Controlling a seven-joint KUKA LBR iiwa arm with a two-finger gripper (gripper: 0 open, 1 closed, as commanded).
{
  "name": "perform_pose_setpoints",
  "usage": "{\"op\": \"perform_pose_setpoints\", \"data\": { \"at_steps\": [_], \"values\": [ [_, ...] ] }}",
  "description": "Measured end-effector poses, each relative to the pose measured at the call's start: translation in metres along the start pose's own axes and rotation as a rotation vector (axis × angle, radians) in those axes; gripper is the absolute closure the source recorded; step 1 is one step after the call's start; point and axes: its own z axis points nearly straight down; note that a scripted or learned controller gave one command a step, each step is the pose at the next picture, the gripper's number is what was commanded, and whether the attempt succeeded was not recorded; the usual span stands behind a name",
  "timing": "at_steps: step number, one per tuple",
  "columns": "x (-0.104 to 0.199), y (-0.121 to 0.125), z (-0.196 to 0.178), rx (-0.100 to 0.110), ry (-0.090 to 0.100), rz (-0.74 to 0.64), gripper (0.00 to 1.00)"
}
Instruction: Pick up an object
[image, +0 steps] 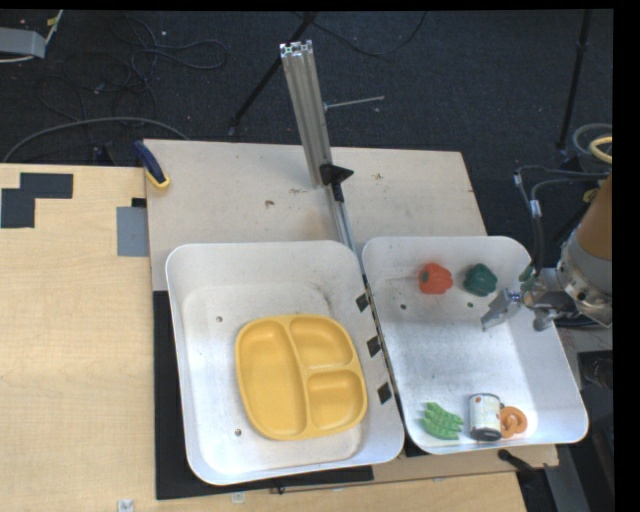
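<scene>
The arm is approaching; its gripper (505, 308), seemingly open and holding nothing, is hovering just beside the green object (481, 279), needing a descent.

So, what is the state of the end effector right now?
End effector: over the right bin, near the green object; open or closed cannot be told.
</scene>
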Motion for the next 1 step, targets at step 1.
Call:
{"op": "perform_pose_setpoints", "data": {
  "at_steps": [1],
  "values": [
    [-0.0004,0.0081,0.0483,0.005,0.002,0.0,0.0]
  ]
}}
